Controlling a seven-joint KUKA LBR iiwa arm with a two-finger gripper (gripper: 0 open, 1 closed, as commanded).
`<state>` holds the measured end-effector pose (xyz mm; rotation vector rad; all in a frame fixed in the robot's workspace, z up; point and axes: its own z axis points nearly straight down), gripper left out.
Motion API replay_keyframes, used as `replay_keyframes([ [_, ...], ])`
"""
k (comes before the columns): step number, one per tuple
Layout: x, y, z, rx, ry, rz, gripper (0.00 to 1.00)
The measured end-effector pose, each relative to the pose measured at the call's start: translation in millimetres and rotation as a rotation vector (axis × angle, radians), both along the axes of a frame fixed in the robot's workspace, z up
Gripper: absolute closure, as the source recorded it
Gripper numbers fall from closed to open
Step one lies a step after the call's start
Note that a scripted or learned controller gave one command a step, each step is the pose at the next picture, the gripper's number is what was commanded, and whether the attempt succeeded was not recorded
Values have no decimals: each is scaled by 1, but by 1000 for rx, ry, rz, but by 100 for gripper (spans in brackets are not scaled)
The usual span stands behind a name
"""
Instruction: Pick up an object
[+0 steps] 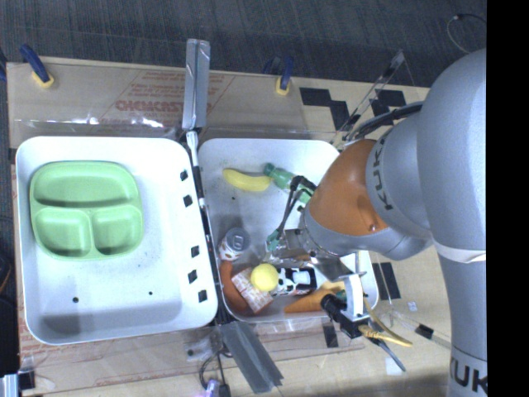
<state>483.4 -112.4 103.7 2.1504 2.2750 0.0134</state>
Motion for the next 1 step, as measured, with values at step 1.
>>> replay_keyframes([
  [1, 37, 48, 115, 1, 16, 72, 100],
])
